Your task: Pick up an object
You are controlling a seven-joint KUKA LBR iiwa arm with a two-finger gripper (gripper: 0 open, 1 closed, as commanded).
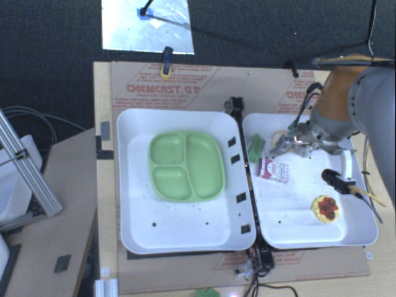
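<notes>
1. Nearest, at the front of the right bin (297, 224), lies a small round toy (326, 208), yellow with red and dark spots, well apart from the other things.
2. Further back in that bin lies a red-and-white packet (273, 169), flat on the white floor, near the wall shared with the left bin.
3. Just behind the packet, a green piece (255, 146) lies close along that same wall.
4. The arm (371, 104) reaches in from the right over the back of the right bin, its grey bulk high in the view and its orange band (337, 98) just above the wrist.
5. From the wrist it bends down and to the left, so the claw (283, 145) points toward the shared wall.
6. The claw sits just right of the green piece and just behind the packet. I cannot tell whether it is open or closed, or whether it touches either thing.
7. The left bin (136, 215) holds a pale green plate (187, 166) with three compartments, lying flat near its middle.
8. Both bins rest side by side on the tabletop (154, 85), which bears red lettering.
</notes>
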